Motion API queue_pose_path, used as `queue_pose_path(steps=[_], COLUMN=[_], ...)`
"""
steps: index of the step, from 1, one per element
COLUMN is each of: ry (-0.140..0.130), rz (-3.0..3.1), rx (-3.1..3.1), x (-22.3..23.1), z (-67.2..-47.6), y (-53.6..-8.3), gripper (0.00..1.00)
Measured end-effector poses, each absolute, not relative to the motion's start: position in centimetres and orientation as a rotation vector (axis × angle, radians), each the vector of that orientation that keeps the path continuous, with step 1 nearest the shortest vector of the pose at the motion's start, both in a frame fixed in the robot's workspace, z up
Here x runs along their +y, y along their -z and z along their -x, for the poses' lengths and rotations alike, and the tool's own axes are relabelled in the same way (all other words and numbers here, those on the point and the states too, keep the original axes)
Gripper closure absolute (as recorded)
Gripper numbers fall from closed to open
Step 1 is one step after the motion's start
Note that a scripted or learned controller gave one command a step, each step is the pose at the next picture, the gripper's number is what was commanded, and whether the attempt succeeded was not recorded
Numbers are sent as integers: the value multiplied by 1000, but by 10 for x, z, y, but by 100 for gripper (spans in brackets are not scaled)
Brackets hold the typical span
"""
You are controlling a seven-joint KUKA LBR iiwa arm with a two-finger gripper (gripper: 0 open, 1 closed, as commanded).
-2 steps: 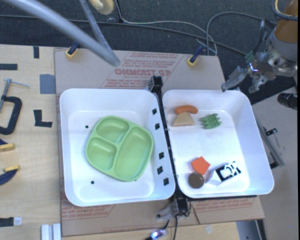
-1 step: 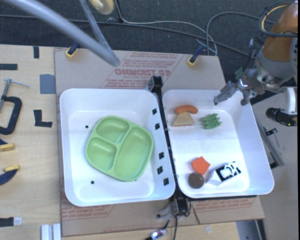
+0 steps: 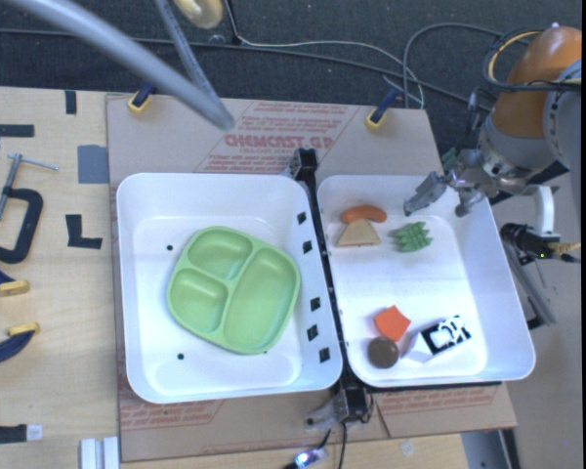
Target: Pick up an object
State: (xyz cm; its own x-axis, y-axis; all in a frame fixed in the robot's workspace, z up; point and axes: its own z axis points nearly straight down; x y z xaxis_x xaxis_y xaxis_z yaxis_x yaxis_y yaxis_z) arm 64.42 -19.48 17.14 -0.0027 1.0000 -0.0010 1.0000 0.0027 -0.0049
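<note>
1. Gripper (image 3: 447, 195) hangs over the far right corner of the right bin (image 3: 498, 291), fingers spread apart, nothing between them. Orange-banded wrist sits just behind it, off the bin's right rim.
2. Nearest candidate to pick: the green leafy toy (image 3: 411, 235), lying just in front of and below the fingertips, apart from them. It's small and frilly; its long axis runs roughly left-right across the bin, slightly tilted, and I can't tell which end is the tip.
3. Also in that bin: an orange sausage-shaped piece (image 3: 363, 213), long axis left-right, touching or almost touching a tan wedge (image 3: 358, 234) whose point faces the far wall. Near front: orange block (image 3: 393, 322), brown round piece (image 3: 383, 353), black-and-white box (image 3: 443, 336), all bunched.
4. Left bin (image 3: 142, 262) holds a green divided plate (image 3: 234, 289), long axis diagonal. Well apart from the gripper.
5. Risks, my read:
- Leafy toy is low and flat; fingers closing along its long axis would likely slide over it. Closing across the short axis looks safer.
- Gripper is near the bin's far wall and right rim; a straight descent here could clip the wall.
- Sausage and wedge sit tight together: a grab there may pinch both or shove one away.
- Front cluster has the same crowding problem.
</note>
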Motion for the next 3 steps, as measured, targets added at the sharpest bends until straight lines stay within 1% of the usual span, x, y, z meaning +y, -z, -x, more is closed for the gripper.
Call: queue_pose_path(steps=[1, 2, 3], ry=[-7, -3, 3], rz=[2216, 2217, 2222], rx=[-2222, -2225, -2224], x=[-189, -188, -185], z=[-635, -636, -628], y=[-121, -134, -184], gripper=[0, 100, 100])
